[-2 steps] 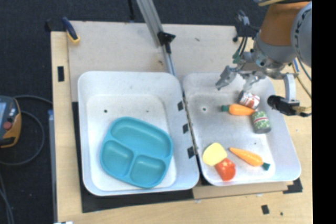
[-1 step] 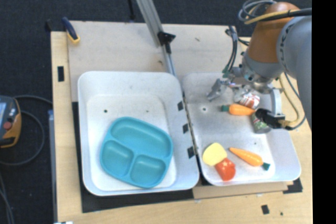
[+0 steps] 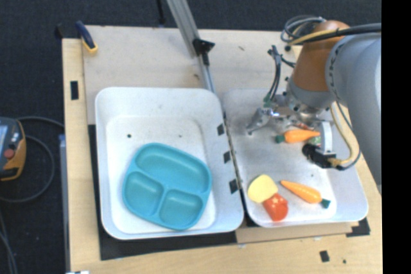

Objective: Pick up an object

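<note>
Bench [image 3: 141, 54]: the largest thing in view, pale board, carrying two shallow white bins side by side.

Left bin [image 3: 160, 99]: holds one item, a teal divided plate [image 3: 167, 185] lying flat toward its near side. Not in play as far as you can judge.

Right bin [image 3: 350, 199]: this is where the arm [image 3: 356, 67] works, grey with the orange band, reaching in from the right over the far part of the bin.

Gripper [image 3: 282, 117]: sits low in the far part of the right bin, under the wrist. You cannot tell from this view whether it is released or clenched; the wrist and cabling cover too much. Record as undetermined.

Candidate objects, right bin:
- orange carrot A [image 3: 300, 135], just beside the gripper, partly tucked under the arm. Whether it is touching the gripper cannot be read.
- orange carrot B [image 3: 303, 192], near edge, green tip pointing right, well apart from the gripper.
- yellow piece [image 3: 262, 188], near-left corner, touching or nearly touching the red piece.
- red piece [image 3: 275, 207], just below the yellow one.

Progress, as judgement: nothing is visibly lifted; all four objects appear to rest on the bin floor. Treat the pick as not yet done. Likeliest target is carrot A, given its nearness. Left to do: secure a grasp, lift clear, confirm the object comes up.
</note>
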### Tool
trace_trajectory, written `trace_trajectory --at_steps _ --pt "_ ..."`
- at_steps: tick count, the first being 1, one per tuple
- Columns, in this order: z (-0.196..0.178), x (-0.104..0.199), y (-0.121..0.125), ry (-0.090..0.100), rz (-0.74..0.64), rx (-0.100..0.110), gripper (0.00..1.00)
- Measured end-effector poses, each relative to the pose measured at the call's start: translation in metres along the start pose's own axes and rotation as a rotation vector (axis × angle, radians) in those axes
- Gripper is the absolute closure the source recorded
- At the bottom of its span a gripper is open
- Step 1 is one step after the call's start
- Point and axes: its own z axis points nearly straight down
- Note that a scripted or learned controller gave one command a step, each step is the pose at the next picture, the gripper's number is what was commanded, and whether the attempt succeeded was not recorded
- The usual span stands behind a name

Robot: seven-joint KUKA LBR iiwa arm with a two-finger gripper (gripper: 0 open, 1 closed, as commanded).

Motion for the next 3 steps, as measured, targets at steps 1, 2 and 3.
trace_trajectory --at_steps 1,2,3 --pt "-0.014 -0.001 0.001 0.001 0.002 -0.005 1.0" --pt "-0.066 0.006 -0.003 0.002 -0.005 -0.007 1.0" --pt "-0.112 0.008 -0.006 0.001 -0.005 -0.007 1.0"
